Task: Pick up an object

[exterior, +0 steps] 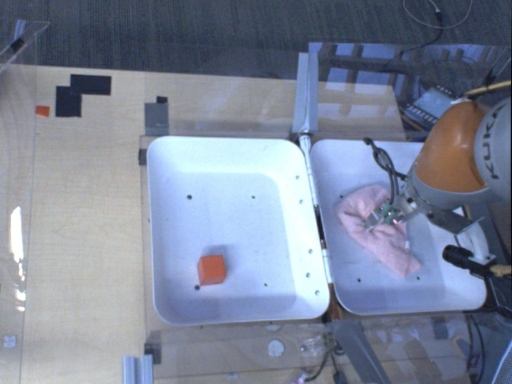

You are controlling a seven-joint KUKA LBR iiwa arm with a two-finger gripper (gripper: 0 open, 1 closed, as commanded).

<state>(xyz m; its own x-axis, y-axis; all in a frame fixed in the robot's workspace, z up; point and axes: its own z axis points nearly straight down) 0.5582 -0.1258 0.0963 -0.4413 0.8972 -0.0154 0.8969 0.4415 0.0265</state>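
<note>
Now | end effector [382, 217] on pink cloth [378, 229] | R bin [344, 294]

Partial white letters "KU" read on the arm's [490, 146] grey casing, cut by the frame edge

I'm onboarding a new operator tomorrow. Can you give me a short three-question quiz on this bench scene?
1. True or false: the orange block lies in the right bin.
2. Multiple choice: what is the gripper positioned over? A) the orange block B) the pink cloth C) the bare wooden bench
3. Fill in: the pink cloth looks ____ rather than neatly folded.

Key:
1. False; it lies in the left bin, near the front left corner.
2. B; the gripper is over the cloth's upper part in the right bin.
3. Crumpled.
</note>
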